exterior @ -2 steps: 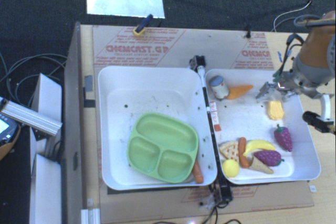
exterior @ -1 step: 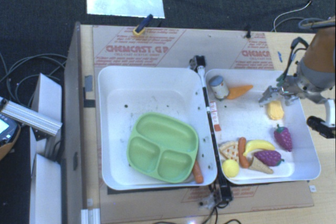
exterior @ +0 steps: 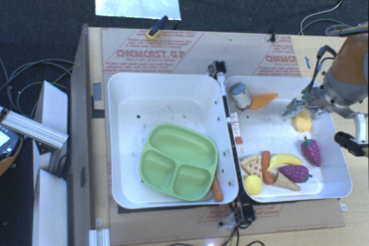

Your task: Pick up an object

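Your gripper (exterior: 301,108) hangs just above the small yellow plastic fruit (exterior: 302,121) in the right white bin (exterior: 340,181). You cannot tell its state. A purple grape bunch (exterior: 311,151) lies near that fruit.

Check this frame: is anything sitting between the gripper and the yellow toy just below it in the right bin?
Nothing visible. The gripper hangs right over the yellow toy, with bare bin floor around it. The nearest item, a purple strawberry, lies below and apart, near the right bin wall.
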Action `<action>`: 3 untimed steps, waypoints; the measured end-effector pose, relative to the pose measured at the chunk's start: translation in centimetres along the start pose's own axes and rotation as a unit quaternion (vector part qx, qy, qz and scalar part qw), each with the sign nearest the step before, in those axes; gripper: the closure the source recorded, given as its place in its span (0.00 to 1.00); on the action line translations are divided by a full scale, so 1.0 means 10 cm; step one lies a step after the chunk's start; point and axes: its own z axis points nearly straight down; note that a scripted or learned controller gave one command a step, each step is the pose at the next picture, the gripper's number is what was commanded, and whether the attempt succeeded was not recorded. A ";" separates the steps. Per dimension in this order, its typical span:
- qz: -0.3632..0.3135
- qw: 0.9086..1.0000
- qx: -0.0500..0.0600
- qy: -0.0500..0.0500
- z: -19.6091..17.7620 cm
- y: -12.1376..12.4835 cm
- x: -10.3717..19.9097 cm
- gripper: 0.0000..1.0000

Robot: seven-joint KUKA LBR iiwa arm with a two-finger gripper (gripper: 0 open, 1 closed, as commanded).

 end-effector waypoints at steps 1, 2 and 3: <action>-0.002 1.000 -0.002 0.000 -0.83 0.12 -0.03 0.00; -0.002 1.000 0.001 0.001 -0.05 0.34 -0.01 0.00; -0.001 1.000 0.000 0.000 0.11 0.13 -0.02 0.00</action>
